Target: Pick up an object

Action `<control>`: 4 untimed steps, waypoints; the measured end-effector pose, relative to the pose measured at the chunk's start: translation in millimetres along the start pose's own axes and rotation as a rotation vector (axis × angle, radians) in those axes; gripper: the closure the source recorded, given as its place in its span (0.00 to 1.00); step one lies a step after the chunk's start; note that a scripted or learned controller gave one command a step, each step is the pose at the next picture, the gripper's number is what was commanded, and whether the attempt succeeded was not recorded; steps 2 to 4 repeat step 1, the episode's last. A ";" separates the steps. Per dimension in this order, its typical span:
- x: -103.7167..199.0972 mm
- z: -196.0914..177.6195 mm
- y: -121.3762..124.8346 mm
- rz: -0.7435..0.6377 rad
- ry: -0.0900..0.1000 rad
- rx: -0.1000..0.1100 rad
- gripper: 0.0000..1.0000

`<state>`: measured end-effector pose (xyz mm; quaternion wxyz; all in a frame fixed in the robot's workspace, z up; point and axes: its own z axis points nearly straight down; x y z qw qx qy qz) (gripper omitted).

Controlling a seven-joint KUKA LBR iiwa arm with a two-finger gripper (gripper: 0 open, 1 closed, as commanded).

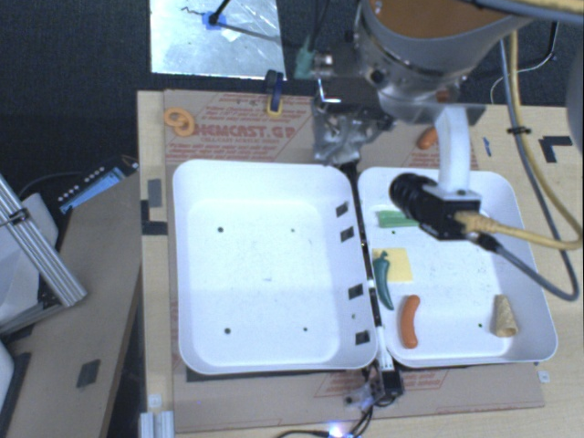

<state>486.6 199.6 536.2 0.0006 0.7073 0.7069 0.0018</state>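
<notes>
White and shallow, the right bin (525, 245) keeps the toy sausage (410, 321) and green pepper (382, 279) in easy reach below the gripper (339, 149); whether its tool is apart or together, I cannot tell.

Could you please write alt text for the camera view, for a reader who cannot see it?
A grey robot arm reaches over two shallow white bins, its pincer at the far edge between them. The right bin holds an orange sausage, a green pepper on a yellow square, a tan piece and a green strip. The left bin lies beside it.
</notes>
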 end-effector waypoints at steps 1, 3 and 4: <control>36.2 116.7 -1.7 -0.007 -0.006 0.013 1.00; 36.2 116.7 -1.7 -0.007 -0.006 0.013 1.00; 36.2 116.7 -1.7 -0.007 -0.006 0.013 1.00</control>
